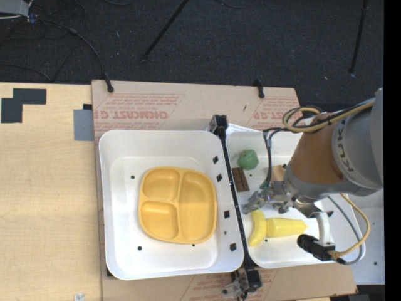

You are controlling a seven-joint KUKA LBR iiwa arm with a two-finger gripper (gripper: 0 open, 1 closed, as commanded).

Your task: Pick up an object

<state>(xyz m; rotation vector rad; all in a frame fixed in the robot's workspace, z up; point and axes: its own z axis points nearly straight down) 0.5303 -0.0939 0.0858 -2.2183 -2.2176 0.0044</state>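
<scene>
My gripper [263,199] hangs low over the right bin [285,261], under the orange band of the arm. Just below it lie a yellow banana-shaped piece [256,229] and a pale yellow cone-like piece [286,226], side by side. A green ball [249,159] rests up and to the left of the gripper, with a small brown block [239,179] next to it by the bin's left wall. Nothing can be seen held in the gripper. The arm hides the bin's right half.
The left bin [119,168] holds a yellow divided plate [177,204] in its middle. A black divider rail [227,187] runs between the two bins. Cables loop from the arm over the right bin's right side.
</scene>
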